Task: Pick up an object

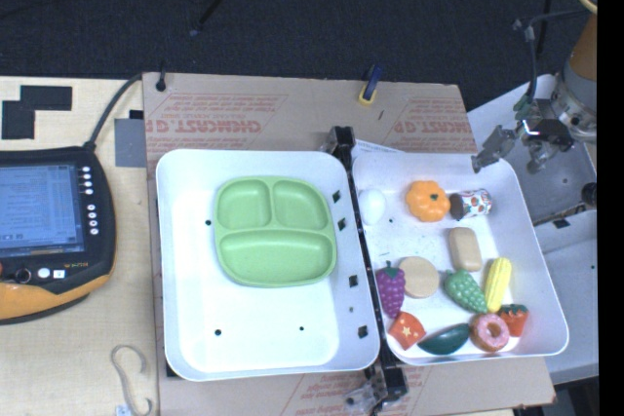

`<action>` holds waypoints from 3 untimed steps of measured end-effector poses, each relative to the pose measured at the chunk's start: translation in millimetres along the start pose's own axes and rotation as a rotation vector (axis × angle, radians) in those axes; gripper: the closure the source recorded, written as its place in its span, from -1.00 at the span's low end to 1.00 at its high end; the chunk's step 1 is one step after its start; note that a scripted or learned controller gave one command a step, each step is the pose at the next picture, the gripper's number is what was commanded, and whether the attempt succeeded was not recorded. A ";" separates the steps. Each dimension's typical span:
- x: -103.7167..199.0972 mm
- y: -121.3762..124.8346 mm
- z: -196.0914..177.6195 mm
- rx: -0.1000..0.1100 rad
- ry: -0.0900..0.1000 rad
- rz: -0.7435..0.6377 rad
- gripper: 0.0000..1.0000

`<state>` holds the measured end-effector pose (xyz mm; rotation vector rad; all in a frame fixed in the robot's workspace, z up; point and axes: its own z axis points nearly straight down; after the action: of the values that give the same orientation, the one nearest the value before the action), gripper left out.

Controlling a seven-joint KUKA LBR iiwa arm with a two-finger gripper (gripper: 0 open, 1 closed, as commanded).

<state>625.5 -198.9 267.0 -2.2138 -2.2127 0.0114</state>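
Cardboard sheets cover the bench under two glossy white bins. Left bin [185, 326] holds a smooth green divided plate [275, 231]. Right bin [542, 258] is crowded with toy food: a round orange pumpkin [427, 201], a white egg [371, 204], purple grapes [390, 287], bumpy yellow corn [497, 282], a pink donut [489, 332]. My gripper [526, 139] hovers above that bin's far right corner, grasping nothing; how far it is spread I cannot tell.

Left bin [185, 307]: green divided plate [274, 231] fills the upper middle; bare floor lies below it. Right bin [531, 239]: toys crowd the lower half around the corn [497, 283] and donut [489, 332]; top right corner open.
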 end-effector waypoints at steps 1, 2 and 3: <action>0.0 1.4 -7.0 -0.010 -0.002 -0.002 -1.00; 7.8 -5.3 50.8 -0.004 0.000 0.000 -1.00; 6.5 0.9 97.8 -0.006 -0.001 -0.002 -1.00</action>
<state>625.2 -192.1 169.2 -2.2147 -2.2185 0.0066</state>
